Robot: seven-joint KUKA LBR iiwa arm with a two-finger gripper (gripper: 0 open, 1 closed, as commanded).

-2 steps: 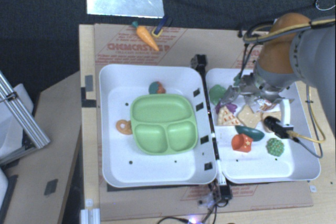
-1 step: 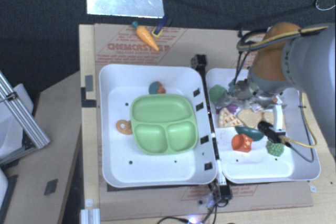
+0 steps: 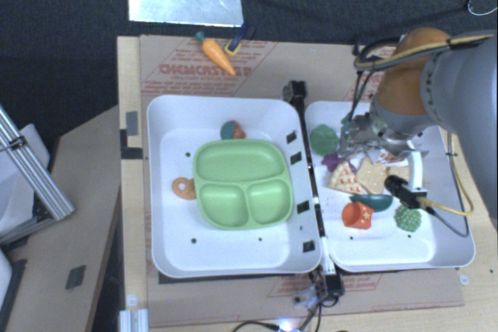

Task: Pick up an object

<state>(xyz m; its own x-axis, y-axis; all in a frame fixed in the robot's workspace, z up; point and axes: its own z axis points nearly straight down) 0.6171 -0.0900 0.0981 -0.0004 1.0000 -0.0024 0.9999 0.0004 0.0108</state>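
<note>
Several toys crowd the right bin [image 3: 447, 245] beneath my gripper [image 3: 359, 138]. Whether it is wide or narrow, I cannot tell. The pizza slice [image 3: 354, 179] lies just below-front of it, long axis running toward the red pepper [image 3: 358, 215].

Green tray [image 3: 237, 184], orange carrot [image 3: 217, 56], white bins [image 3: 167, 190].
</note>
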